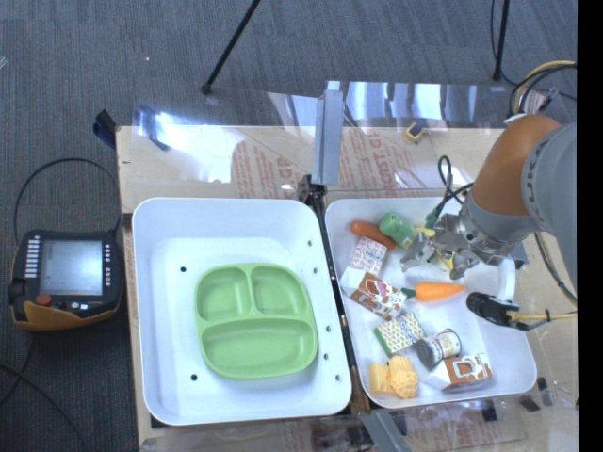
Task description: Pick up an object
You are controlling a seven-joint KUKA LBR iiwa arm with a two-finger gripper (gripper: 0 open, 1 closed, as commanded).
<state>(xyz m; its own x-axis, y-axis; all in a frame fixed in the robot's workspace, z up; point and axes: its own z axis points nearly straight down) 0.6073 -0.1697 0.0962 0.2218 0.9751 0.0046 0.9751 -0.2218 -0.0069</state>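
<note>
The right bin (524, 348) holds a scatter of toy food. An orange carrot (438, 291) lies near its middle, and a second orange piece (371, 233) sits beside a green toy (394, 226) at the back left. Small printed cartons (379, 295) lie along the left side, with another carton (369, 254) behind and a checked packet (400, 330) in front. A small can (439, 346), an orange box (467, 370) and yellow corn (403, 377) sit near the front. My gripper (426, 251) hangs over the bin just behind the carrot, right of the green toy.
The left bin (160, 252) holds a green divided plate (255, 321). A black and yellow cable piece (495, 310) hangs by the arm over the right bin. A teach pendant (66, 279) lies on the floor to the left. A metal post (327, 139) stands behind the bins.
</note>
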